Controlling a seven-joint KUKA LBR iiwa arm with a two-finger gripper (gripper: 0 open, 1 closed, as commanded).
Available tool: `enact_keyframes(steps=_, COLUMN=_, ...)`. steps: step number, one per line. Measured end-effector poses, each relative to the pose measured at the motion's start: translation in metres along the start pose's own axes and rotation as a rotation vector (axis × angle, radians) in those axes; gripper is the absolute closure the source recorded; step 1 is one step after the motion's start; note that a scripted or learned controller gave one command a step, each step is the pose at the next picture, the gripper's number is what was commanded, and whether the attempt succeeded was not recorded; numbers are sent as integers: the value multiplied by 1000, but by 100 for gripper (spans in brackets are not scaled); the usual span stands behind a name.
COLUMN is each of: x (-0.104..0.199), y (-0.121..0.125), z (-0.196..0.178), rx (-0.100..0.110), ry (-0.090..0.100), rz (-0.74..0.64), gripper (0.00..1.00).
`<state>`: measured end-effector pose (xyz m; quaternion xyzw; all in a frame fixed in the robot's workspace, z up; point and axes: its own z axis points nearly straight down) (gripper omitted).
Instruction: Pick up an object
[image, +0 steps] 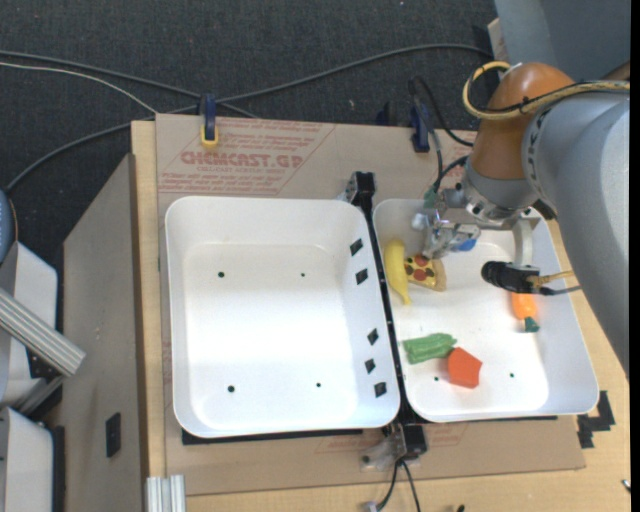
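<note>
The hand (440, 236), its grip state impossible to tell, hangs above the pizza slice (424, 271) beside the banana (397, 271); crowding could spoil a grasp.

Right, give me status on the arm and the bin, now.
Pincer low in the right bin, over the pizza slice. Nothing seen held. Banana touching the pizza slice; green pepper, red piece, carrot lie apart.
</note>
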<state>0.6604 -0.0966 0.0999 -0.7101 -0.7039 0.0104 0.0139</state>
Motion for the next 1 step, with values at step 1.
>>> enact_keyframes(steps=1, x=20, y=-76, z=-88, rx=-34, ry=-2, rz=-8, gripper=100)
